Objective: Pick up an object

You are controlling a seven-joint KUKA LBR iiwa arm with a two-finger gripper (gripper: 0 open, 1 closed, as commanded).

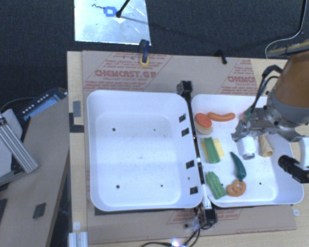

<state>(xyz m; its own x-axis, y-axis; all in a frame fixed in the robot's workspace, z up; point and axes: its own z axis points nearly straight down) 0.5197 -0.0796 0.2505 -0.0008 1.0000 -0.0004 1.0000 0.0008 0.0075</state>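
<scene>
The gripper (251,133) hangs over the right bin (285,192), and I cannot tell how its grip is set. A white cylinder (246,147) sits just under it, with a tan roll (266,146) beside that. Farther from the gripper lie a dark green pepper (238,166), an orange sausage (221,117) and a green block (211,150). The board (128,72) under the bins says "CHEMCAST GP" in red.

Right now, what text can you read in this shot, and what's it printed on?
"CHEMCAST GP": red print on the brown board under the two bins, at its back left.
"CHEMCAST": the same red print at the board's back right, partly hidden by the arm; the letters after it are hard to make out.
Further faint red print along the board's front edge is too small to read.
</scene>
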